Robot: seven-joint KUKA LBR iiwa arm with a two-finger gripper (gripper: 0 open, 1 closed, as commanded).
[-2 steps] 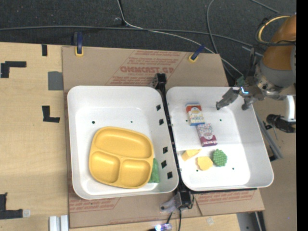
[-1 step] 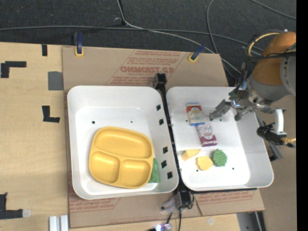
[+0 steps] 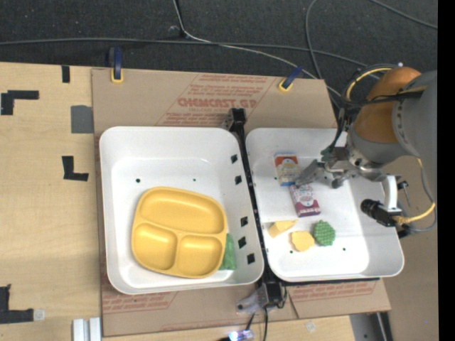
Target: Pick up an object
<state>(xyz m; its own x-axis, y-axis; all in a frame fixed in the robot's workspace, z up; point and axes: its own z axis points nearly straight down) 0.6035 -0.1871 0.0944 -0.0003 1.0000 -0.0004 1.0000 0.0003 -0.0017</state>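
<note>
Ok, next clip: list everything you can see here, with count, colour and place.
bins: 2, white, side by side on the bench
divided tray: 1, yellow, left bin
green item: 1, wedged beside the tray's right edge, left bin
small carton: 1, red and white, right bin, upper part
packet: 1, purple-pink, right bin, centre
yellow pieces: 2, right bin, lower part
bumpy green piece: 1, right of the yellow pieces
clamps: 2, blue and yellow, cardboard's far edge
arm: 1, grey and orange, right
pincer: 1, over the right bin by the packet

Yellow divided tray [image 3: 179, 231] in left bin [image 3: 117, 148]; gripper [image 3: 304, 178] above purple packet [image 3: 306, 200] in right bin [image 3: 384, 258].
</note>
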